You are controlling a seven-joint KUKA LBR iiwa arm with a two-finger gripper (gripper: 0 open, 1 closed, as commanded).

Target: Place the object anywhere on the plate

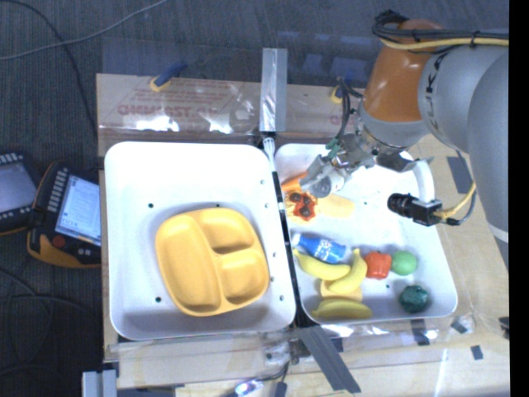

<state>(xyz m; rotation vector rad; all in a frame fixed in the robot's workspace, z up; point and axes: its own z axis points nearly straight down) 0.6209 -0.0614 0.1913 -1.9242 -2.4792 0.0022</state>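
A yellow divided plate point(213, 259) lies in the left white bin point(132, 172) with nothing on it. My gripper point(319, 180) hangs over the upper left part of the right bin point(438, 255), just above and to the right of an orange and red toy point(299, 203). A pale yellow piece point(337, 208) lies right below the gripper. I see nothing clearly held in it.
Lower in the right bin lie a blue bottle point(322, 248), two bananas point(335, 273), another yellow fruit point(343, 308), a red pepper point(377, 265), a light green ball point(404, 262) and a dark green item point(414, 297). A metal divider point(274, 98) stands between the bins.
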